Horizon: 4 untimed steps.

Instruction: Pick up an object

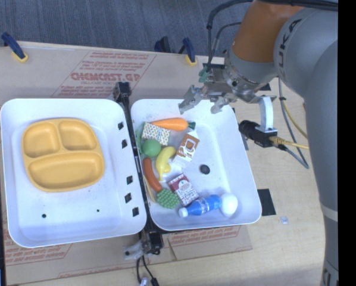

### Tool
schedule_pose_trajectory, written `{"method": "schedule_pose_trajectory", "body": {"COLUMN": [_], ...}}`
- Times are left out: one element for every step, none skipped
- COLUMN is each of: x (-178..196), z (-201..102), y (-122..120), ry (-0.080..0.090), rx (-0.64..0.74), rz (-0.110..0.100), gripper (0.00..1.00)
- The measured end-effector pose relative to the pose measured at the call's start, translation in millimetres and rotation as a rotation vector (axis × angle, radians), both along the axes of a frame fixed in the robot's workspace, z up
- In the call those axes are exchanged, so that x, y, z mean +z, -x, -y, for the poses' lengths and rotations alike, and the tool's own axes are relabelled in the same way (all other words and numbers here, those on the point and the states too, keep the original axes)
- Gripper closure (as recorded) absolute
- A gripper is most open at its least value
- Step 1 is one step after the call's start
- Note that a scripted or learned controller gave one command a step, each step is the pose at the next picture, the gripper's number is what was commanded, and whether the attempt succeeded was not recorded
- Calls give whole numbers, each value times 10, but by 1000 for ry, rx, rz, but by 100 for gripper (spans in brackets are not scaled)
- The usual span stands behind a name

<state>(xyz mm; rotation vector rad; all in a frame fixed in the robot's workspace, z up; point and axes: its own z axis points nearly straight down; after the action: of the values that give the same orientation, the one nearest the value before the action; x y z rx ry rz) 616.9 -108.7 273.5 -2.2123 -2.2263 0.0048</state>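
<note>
Hand (203,103) is seen above the far rim of the right bin (240,159), fingers spread, nothing between them. Arm (297,34) reaches in from the right.

Right bin contents are bunched along its left side: carrot (171,124) at the far end, patterned block (156,133) just beside it, green piece (150,148), yellow banana (164,159), small carton (188,146), sausage (152,174), red packet (184,189), green knobbly piece (166,198), blue-and-white bottle (209,205) lying flat at the near end. Nothing is touched by the hand.

Left bin (11,177) holds a yellow compartment plate (62,154). Both bins sit on cardboard on the desk (285,243).
</note>
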Motion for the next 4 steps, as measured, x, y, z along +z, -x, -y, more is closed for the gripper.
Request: {"method": "schedule_pose_trajectory", "body": {"x": [-1585, -1670, -1554, -1807], "z": [147, 340, 346, 51], "y": [-8, 196, 180, 205], "ry": [6, 17, 19, -1], "rx": [136, 431, 434, 995], "rz": [25, 44, 47, 5], "gripper": [0, 0, 100, 100]}}
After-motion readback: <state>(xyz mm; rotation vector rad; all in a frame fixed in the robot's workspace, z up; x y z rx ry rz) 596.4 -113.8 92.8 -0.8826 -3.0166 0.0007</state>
